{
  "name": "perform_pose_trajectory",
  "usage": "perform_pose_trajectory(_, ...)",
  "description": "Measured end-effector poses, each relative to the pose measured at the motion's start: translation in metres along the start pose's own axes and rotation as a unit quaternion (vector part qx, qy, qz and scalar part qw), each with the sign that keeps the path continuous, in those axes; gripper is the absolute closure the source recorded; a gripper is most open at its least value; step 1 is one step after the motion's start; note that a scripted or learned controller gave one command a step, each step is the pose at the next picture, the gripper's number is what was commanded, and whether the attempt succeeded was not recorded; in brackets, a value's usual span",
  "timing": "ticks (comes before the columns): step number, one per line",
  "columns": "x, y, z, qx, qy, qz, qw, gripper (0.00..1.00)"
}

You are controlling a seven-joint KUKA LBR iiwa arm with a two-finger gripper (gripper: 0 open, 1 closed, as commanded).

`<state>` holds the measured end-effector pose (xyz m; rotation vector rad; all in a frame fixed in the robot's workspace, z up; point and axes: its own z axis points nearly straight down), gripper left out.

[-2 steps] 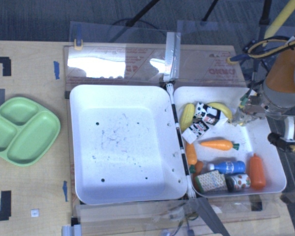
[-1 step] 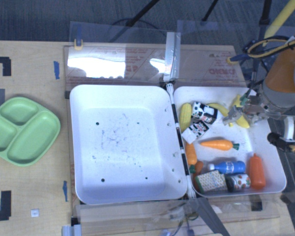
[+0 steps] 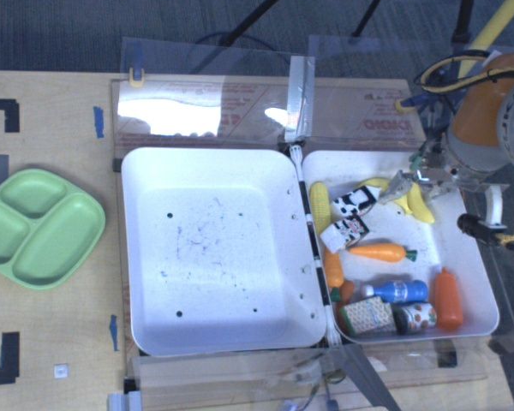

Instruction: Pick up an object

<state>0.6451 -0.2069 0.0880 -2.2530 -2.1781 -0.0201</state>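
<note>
Hand of the arm hangs low over the far right corner of the right bin, its metal tips just beside a yellow banana; whether they are spread or closed cannot be told at this slant, and nothing shows between them. That banana looks the likeliest object to pick, since it lies nearest the tips and close to the bin's far wall.

Just left of it sits a black-and-white patterned carton, with a corn cob along the bin's left wall. Toward the middle lies an orange carrot. Along the near edge crowd a blue-capped bottle, a small can, a green-labelled packet and an orange bottle. They are heaped loosely, as dumped stock for grasp trials.

Left bin carries only scuff marks. On the worktop, by its left edge, rests a green divided plate.
</note>
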Motion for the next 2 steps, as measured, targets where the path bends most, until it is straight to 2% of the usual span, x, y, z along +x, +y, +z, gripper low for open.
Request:
perform_pose_trajectory(1, -0.002, -0.001, -0.010, 0.001, -0.004, -0.001, 1.0000, 1.00)
perform_pose_trajectory(2, 0.009, -0.001, -0.095, 0.000, -0.008, -0.077, 0.9970, 1.00)
